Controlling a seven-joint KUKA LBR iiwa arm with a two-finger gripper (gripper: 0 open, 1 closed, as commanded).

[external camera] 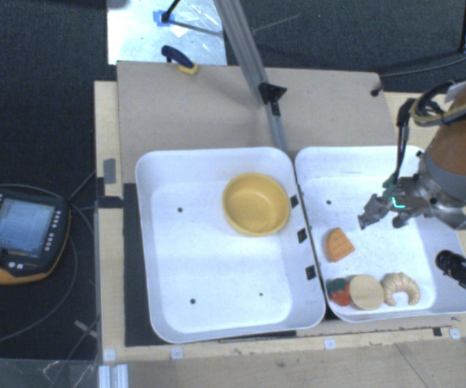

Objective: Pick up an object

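On the floor at the far left, I am seeing a teach pendant (19, 234) lying beside the bench. In the left bin (168, 297), a yellow bowl (256, 204) is sitting upright near the upper right corner. In the right bin (354, 172), an orange wedge (339, 244) is lying near the left wall, apart from the gripper. Along the front wall, a red-and-green item (338, 291), a tan round disc (366, 292) and a croissant-shaped piece (400, 288) are lying in a row, each touching or just beside the next. The gripper (376, 214) is hanging above the bin floor, right of the wedge; I am seeing nothing between its fingers, and I cannot tell how they stand.
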